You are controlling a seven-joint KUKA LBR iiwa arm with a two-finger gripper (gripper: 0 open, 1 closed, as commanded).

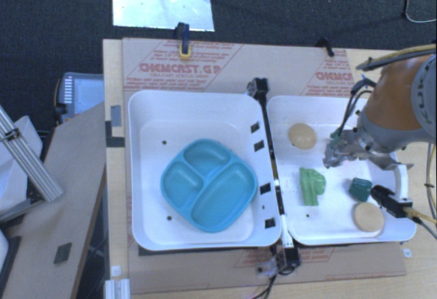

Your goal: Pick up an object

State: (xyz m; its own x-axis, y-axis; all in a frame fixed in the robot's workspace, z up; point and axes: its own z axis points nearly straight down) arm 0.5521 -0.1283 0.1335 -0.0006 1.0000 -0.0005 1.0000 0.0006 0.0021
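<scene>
The right bin (341, 108) holds a round tan piece (302, 135) near its back left. A green object (312, 185) lies in the middle, a small teal object (360, 188) to its right and a flat tan disc (368, 217) at the front right. My gripper (334, 155) hangs over this bin between the round tan piece and the teal object, a little up and right of the green object. Nothing shows between its tips.
The left bin (147, 154) carries a blue divided plate (208, 183) in its middle. A black divider (268, 154) runs between the two bins. The arm (403, 103) enters from the right over the right bin's far corner.
</scene>
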